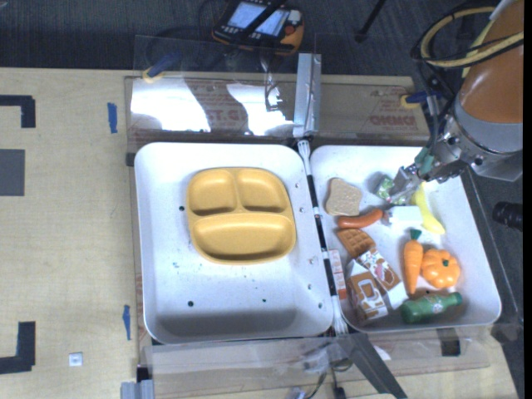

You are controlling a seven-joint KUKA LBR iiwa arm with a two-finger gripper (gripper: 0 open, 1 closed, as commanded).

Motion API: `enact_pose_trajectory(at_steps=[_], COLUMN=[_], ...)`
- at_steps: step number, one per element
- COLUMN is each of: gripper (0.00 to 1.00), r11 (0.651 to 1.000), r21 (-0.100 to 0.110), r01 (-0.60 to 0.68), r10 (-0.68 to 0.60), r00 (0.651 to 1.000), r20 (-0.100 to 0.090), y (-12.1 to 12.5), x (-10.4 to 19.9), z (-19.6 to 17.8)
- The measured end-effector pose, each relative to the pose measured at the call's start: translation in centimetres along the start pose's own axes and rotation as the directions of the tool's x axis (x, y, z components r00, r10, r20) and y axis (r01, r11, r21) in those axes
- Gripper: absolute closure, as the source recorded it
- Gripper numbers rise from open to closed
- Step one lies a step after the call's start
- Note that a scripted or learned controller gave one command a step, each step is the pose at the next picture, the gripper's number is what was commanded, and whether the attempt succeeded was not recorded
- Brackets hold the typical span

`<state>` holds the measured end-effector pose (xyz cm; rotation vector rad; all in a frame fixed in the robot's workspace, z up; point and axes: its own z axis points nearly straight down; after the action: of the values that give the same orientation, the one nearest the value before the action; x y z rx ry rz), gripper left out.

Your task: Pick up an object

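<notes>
One gripper (407, 181) hovers above the hot dog (362, 219); its opening cannot be told.

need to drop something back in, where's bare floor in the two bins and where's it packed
Left bin: bare strips run all round the yellow divided tray, widest along the near edge. Right bin: crowded through the middle, from bread slice to carrot and pumpkin; a bare patch lies along its far wall, left of the gripper.

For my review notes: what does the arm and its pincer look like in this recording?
The arm is grey with a broad orange band above the wrist. Yellow and black cables loop behind it. Its pincer is a small grey metal unit with slim fingers, far narrower than the bulky rounded link above.
</notes>
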<state>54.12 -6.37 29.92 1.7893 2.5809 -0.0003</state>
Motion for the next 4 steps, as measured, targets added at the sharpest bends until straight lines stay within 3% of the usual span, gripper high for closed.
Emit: enact_pose_trajectory(at_steps=[1,2,3,4], gripper=[1.0,1.0,1.0,1.0], r11=[0.96,0.91,0.825,0.827], r21=[0.004,0.003,0.001,0.001], r01=[-0.28,-0.415,-0.565,-0.563], r10=[0.28,0.415,0.565,0.563], r00=[0.96,0.91,0.825,0.827], r20=[-0.002,-0.001,0.0,0.002], y=[-5.3,-3.8,-2.9,-2.9], x=[3.4,7.4,9.7,9.7], z=[-0.2,-0.2,-0.4,-1.4])
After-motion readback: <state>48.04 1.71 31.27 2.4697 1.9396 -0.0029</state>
